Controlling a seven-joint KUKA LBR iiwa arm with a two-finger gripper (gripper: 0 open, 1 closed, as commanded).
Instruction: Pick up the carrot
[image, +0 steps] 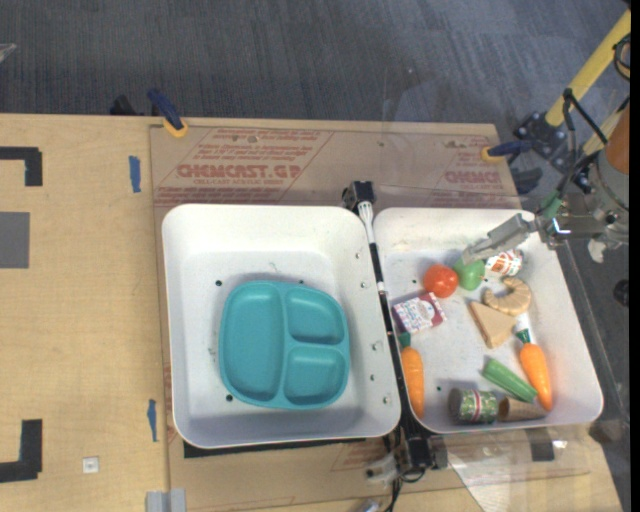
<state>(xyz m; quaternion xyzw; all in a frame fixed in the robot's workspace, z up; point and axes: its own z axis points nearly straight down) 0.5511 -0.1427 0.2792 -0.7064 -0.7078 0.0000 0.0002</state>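
Camera view from above, reading from the left: bare brown surface (80, 300) with black corner marks and bits of blue tape, then the left bin (190, 250), which holds a teal divided plate (284, 343) lying flat near its middle. A black seam divides it from the right bin (580, 390), where the small things are crowded. Against that bin's left wall lies one carrot (412, 376), orange with a green top pointing up the frame, just below a purple-and-white packet (417, 314). Further right sits a red tomato (440, 280) touching a green round piece (470, 274), and beside those a red-and-white labelled item (503, 265). Below them a tan bread slice wedge (490, 324) lies touching a pale ring-shaped piece (512, 296). Near the bin's front edge a small dark jar (478, 405) lies on its side, with a green vegetable (508, 378) just above it. A second carrot (535, 370) lies close beside the green vegetable, tilted, its green top toward the back. My gripper (497, 238) reaches in from the right over the back part of the right bin, above the green round piece and the labelled item, well apart from both carrots. Its grey tip points left and downward; whether it is open or closed I cannot tell, and I see nothing held in it.
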